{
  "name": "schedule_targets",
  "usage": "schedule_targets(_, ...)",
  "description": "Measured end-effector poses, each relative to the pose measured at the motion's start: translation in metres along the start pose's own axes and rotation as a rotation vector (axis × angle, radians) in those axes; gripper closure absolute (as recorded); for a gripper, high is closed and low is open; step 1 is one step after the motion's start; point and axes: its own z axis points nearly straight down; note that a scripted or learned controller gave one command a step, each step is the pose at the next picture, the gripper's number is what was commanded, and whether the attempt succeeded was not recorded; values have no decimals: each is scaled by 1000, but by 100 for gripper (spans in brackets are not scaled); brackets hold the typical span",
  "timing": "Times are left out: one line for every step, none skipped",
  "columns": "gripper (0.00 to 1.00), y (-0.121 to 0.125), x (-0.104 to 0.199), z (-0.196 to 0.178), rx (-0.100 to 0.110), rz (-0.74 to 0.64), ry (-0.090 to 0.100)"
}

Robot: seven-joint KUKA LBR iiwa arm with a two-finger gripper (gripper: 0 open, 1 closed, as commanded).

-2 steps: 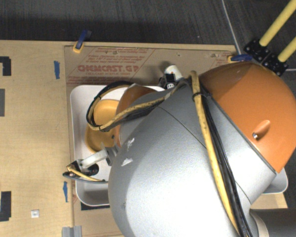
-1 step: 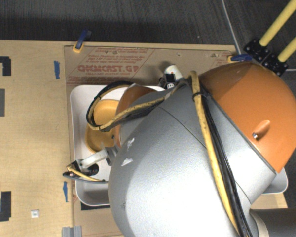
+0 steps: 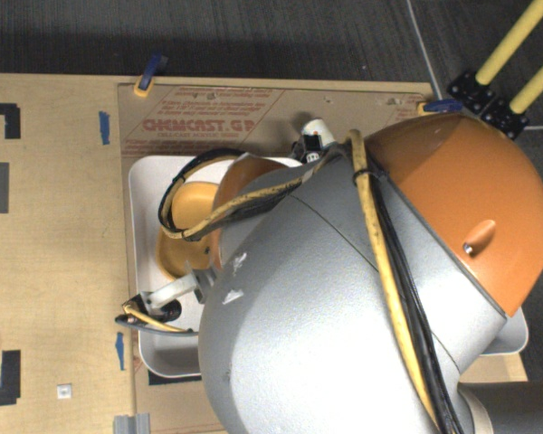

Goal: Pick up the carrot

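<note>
Because the big grey and orange arm leans low over the white bin in the middle of the frame, most of that bin is hidden. I cannot tell how the hand stands, or where the carrot lies. My guess is the reaching step; next comes closing and lifting straight up.

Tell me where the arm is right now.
In the camera view the arm reaches in from the right and hangs over the left white bin, its orange band toward the upper right.
</note>
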Motion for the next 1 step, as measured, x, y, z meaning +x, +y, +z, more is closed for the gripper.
schedule_targets(0, 0, 0, 0, 0, 0, 0)
